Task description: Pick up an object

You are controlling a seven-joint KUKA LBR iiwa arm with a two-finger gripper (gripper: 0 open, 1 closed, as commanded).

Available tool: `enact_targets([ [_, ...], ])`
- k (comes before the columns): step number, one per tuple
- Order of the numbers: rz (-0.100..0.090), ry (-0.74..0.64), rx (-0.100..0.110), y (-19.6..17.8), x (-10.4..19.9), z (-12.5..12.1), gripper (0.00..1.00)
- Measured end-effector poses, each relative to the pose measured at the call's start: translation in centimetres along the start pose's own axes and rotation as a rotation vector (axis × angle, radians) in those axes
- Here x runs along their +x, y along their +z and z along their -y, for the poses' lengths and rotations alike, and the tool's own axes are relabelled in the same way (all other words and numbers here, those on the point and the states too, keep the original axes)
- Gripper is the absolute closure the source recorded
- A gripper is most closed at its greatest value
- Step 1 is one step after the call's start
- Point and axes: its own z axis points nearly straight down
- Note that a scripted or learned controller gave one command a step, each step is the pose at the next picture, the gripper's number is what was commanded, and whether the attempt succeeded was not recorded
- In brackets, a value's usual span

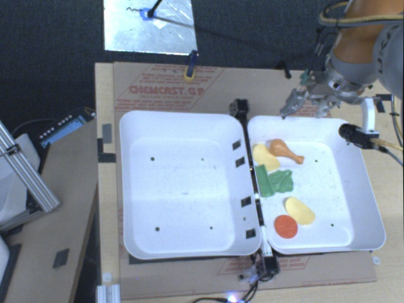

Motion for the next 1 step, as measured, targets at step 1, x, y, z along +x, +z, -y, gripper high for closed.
enact_targets([
  [1,-0.002,0.004,0.015,14.13,-2.41,4.10,0.00],
])
